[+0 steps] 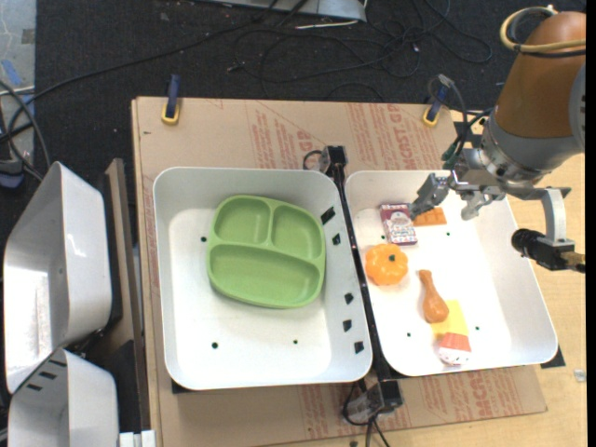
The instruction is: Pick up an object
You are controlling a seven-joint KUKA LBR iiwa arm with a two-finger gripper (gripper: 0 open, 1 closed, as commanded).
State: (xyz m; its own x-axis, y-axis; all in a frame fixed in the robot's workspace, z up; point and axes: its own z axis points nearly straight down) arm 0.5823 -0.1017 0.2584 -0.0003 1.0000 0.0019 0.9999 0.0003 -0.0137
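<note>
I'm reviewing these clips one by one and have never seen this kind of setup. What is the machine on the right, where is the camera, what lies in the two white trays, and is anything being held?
The machine is a single robot arm, grey with an orange band, reaching in from the right. Its two-finger gripper hangs over the far part of the right bin. One fixed camera looks down at a slant on both bins. The left bin holds a green divided plate. The right bin holds a small pink box, an orange wedge beside it, a toy pumpkin, a toy drumstick and a yellow and white packet. Nothing is visible between the gripper's fingers, so no object is held.
</note>
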